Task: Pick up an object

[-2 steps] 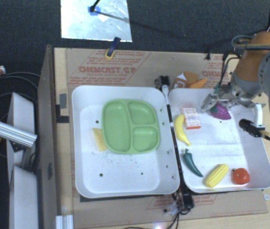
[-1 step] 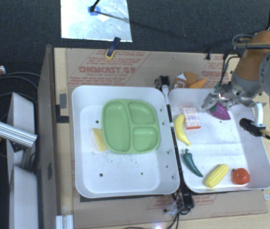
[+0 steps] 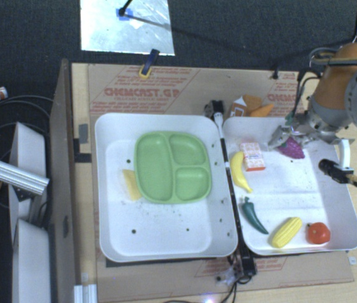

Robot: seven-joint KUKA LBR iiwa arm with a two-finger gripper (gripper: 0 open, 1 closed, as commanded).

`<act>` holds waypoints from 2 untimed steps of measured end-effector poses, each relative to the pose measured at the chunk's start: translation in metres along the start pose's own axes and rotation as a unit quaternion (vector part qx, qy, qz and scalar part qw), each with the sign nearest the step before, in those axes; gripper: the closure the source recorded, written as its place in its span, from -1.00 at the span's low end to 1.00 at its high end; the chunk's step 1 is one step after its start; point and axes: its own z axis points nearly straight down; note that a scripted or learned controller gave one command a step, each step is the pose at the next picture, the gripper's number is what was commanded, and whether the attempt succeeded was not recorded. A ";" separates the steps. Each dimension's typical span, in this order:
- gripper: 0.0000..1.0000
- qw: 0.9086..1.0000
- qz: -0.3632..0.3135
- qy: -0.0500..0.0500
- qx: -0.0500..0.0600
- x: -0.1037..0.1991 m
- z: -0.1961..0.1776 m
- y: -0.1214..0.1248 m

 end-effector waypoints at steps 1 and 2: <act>-1.00 1.000 0.000 -0.001 -0.003 -0.022 -0.047 0.005; -1.00 1.000 -0.003 0.002 0.001 0.022 0.003 0.000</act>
